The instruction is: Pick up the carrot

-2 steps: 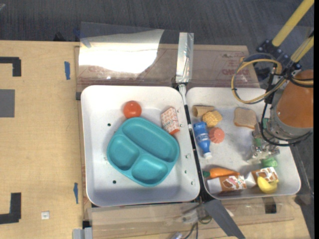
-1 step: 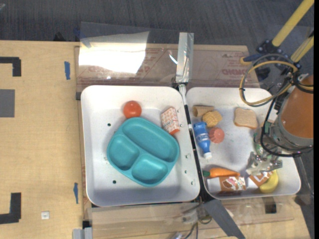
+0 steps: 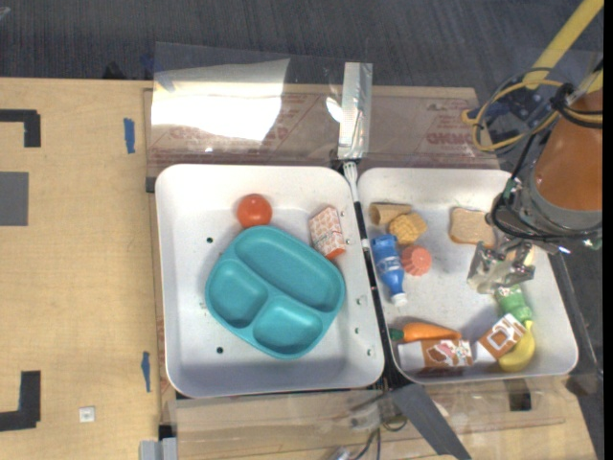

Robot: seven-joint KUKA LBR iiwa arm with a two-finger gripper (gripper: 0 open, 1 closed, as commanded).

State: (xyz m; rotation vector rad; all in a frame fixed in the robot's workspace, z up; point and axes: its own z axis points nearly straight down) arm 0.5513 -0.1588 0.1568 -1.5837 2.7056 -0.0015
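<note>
Nearest to us, along the front edge of the right bin (image 3: 565, 348), we find the carrot (image 3: 428, 333) lying on its side, its green top toward the bin's front-left corner. It touches a small brown-and-white carton (image 3: 446, 353) just in front of it; the carton's print is too small for us to read. Toward the front-right corner sit another little carton (image 3: 502, 337), a banana (image 3: 520, 353) and a green block (image 3: 514, 304).

In the left bin (image 3: 182, 286) we see a teal divided plate (image 3: 275, 290), with a tomato (image 3: 254, 209) and a red-patterned carton (image 3: 327, 229) behind it.

Farther back in the right bin lie a blue bottle (image 3: 387, 266), a pink piece (image 3: 417, 261), a waffle-like piece (image 3: 407, 227) and a bread slice (image 3: 468, 224).

The claw (image 3: 500, 268) hangs over the bin's right half, well apart from the carrot; whether it is parted or closed we cannot tell.
</note>
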